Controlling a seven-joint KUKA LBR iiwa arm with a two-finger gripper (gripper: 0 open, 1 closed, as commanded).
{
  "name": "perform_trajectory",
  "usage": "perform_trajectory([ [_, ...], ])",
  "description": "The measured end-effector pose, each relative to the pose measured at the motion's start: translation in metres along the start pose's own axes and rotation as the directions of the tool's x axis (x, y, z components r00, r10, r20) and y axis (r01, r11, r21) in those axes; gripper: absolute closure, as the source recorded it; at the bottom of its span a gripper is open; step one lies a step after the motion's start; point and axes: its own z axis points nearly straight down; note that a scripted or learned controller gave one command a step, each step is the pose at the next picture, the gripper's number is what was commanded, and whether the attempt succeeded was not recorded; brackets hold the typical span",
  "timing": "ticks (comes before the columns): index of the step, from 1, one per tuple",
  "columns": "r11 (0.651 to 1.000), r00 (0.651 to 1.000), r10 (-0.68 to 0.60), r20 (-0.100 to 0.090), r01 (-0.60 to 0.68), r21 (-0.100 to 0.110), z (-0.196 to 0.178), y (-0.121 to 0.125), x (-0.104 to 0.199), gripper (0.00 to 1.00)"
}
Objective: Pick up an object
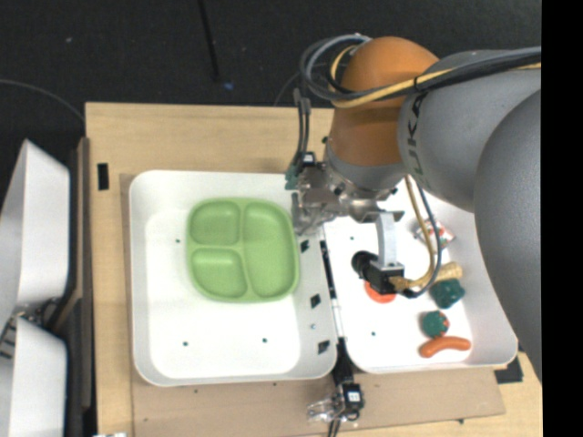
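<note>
A pale wooden table (200,139) stands on dark floor (137,35); the grey arm (474,126) reaches in from the view's right, orange band (378,89) above the end effector (314,203); whether it is open or closed cannot be told; view-left of it the left bin (164,353) holds a green divided plate (243,248); below-right of it, well apart, the right bin (383,346) holds a dark green piece (447,291) and an orange sausage shape (444,344).

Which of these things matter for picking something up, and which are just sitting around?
For the job: green divided plate in the left bin; orange piece, dark green piece, red piece in the right bin.
Just lying about: white boxes left of the bench; black cable above it.
</note>
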Motion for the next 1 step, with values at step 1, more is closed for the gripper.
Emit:
perform_trajectory([
  [1,1.000,1.000,0.004,0.001,-0.004,0.000,0.0011,0.0009,-0.0028,0.00],
])
